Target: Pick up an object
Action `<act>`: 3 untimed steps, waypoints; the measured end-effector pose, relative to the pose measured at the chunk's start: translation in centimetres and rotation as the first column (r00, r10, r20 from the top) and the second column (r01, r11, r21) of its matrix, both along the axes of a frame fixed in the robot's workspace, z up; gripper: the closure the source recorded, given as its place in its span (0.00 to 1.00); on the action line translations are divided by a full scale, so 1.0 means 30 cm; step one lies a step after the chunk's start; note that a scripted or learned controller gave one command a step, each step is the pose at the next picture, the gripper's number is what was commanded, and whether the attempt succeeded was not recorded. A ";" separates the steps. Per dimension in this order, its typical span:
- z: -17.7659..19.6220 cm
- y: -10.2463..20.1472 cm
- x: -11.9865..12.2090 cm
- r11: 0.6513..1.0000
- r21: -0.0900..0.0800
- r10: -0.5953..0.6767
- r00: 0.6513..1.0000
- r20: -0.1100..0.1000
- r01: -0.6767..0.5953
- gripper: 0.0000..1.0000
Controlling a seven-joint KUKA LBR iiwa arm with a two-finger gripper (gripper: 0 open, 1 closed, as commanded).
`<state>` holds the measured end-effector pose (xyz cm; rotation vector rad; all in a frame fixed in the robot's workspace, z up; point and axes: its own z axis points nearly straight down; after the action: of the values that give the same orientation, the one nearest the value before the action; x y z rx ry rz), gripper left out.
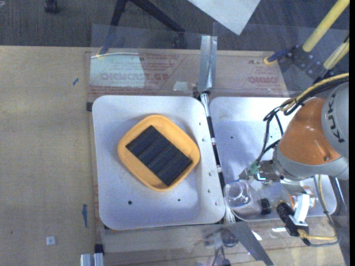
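A yellow-rimmed object with a dark ribbed top [158,152] lies flat in the middle of the left bin [111,115]. In the right bin [238,121], a clear plastic bottle or cup [239,196] rests at the front left corner. My arm, with its orange band, reaches down over the right bin's front half. Its gripper [265,188] sits low just right of the clear object, and the wrist hides the fingertips.
A metal divider post [206,65] stands at the back between the two bins. Clear panels rise behind the bins. Cables and a small white part hang by the arm at the front right. An office chair base stands on the floor at the back.
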<state>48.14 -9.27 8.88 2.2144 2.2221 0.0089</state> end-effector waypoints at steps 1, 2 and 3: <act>0.219 -0.150 0.058 0.993 -0.002 -0.118 0.993 -0.007 0.118 0.00; -0.003 -0.210 0.000 1.000 0.001 0.031 1.000 -0.002 -0.031 0.00; 0.032 -0.213 0.003 1.000 -0.001 0.029 1.000 0.003 -0.029 1.00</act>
<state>48.24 -15.66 9.85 2.1795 2.2524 0.0112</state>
